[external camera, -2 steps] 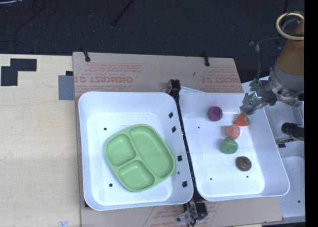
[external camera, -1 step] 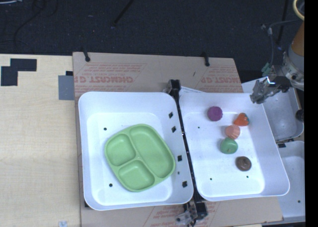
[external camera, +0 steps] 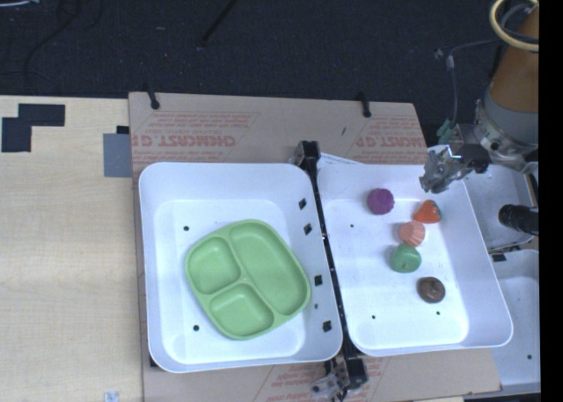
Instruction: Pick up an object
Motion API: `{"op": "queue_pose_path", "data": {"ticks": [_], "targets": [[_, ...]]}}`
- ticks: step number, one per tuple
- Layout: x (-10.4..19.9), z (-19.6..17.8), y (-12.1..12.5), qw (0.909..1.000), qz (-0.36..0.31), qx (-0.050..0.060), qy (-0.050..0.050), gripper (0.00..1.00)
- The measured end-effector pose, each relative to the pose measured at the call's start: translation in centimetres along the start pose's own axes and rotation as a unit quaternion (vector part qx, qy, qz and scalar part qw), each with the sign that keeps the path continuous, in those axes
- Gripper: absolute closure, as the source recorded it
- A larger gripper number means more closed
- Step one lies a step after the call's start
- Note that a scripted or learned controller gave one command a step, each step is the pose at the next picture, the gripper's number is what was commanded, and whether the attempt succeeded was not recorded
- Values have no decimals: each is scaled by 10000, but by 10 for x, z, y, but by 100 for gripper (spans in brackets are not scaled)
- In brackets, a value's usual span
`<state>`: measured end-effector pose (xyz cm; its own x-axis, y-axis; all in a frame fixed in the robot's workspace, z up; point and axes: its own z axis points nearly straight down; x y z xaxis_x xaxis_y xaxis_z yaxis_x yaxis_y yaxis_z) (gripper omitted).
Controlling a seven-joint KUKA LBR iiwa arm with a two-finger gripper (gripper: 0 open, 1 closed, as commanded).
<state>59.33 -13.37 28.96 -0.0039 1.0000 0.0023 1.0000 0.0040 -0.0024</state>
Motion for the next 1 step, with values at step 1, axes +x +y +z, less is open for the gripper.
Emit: {"op": "queue_pose_path", "data": {"ticks": [1], "targets": [[54, 20, -18, 10000, 2, 17, 2, 100]]}}
